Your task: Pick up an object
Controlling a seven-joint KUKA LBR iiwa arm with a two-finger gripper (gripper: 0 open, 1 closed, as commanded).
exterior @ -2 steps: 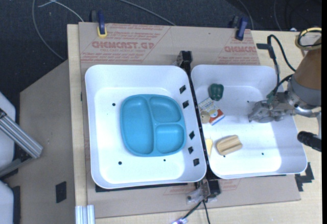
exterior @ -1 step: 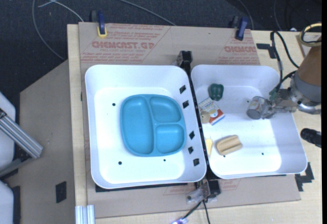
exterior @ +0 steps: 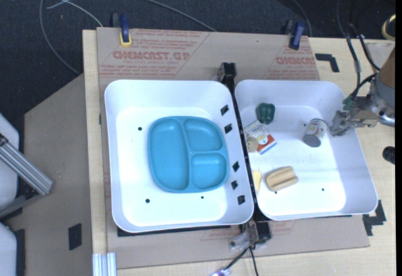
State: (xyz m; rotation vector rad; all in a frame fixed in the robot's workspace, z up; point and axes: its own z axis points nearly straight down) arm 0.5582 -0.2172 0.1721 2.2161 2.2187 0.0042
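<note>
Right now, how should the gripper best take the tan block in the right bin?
The tan block lies flat, alone in the near part of the right bin, its long axis slightly tilted. Probably best: come from straight above and close across its narrow width, near its middle. Free floor on both long sides leaves room for the gripper.

— What colours sit below my arm?
— Two white bins point(exterior: 119, 161); the left one carries a sky-blue divided plate point(exterior: 187, 153).
— And in my right bin point(exterior: 352, 187)?
— A dark green pepper point(exterior: 266, 112), a tan bread roll point(exterior: 281, 178), a silver-grey can point(exterior: 313, 132), and a small red, white and yellow packet point(exterior: 259, 141).
</note>
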